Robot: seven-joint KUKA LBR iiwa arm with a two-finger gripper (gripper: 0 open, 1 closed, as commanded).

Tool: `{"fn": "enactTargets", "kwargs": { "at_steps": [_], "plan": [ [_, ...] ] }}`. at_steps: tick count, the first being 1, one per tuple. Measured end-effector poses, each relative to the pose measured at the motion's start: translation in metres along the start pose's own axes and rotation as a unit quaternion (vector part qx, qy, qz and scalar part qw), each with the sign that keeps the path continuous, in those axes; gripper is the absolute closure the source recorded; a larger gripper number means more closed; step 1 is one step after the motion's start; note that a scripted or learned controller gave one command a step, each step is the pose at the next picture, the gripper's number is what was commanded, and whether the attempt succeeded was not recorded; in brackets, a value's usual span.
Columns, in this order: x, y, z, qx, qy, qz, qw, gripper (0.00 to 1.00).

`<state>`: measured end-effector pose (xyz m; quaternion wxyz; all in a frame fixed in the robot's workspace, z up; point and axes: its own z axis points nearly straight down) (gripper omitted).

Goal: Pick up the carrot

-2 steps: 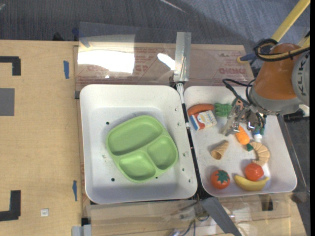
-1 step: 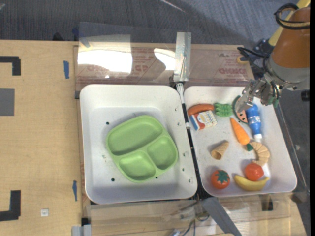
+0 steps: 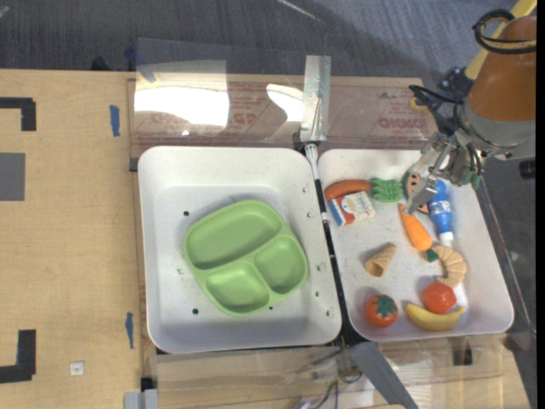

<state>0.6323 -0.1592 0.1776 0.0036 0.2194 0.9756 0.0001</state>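
Note:
The orange carrot [image 3: 416,230] lies at a slant in the right bin [image 3: 498,301], between a small white card and a blue-and-white bottle [image 3: 440,212]. My gripper [image 3: 433,180] hangs over the bin's far right part, just above and behind the carrot's upper end. Its fingers [image 3: 419,187] stand open with nothing between them. The grey arm with its orange band [image 3: 502,83] reaches in from the upper right.
The right bin also holds a red sausage [image 3: 345,188], a green leafy piece [image 3: 388,190], a white card [image 3: 356,208], a cone [image 3: 381,260], a croissant [image 3: 451,264], two tomatoes [image 3: 381,310], and a banana [image 3: 433,316]. The left bin [image 3: 162,177] holds a green divided plate [image 3: 245,256].

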Motion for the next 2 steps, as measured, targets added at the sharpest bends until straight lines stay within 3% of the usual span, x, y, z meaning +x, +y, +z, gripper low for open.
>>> {"fn": "enactTargets", "kwargs": {
  "at_steps": [1,2],
  "plan": [
    [0.0337,-0.0044,0.0783,-0.001,-0.003,0.026,0.9996,0.00],
    [0.0339,-0.0031,0.0700,-0.001,-0.004,0.025,0.9997,1.00]
  ]
}}
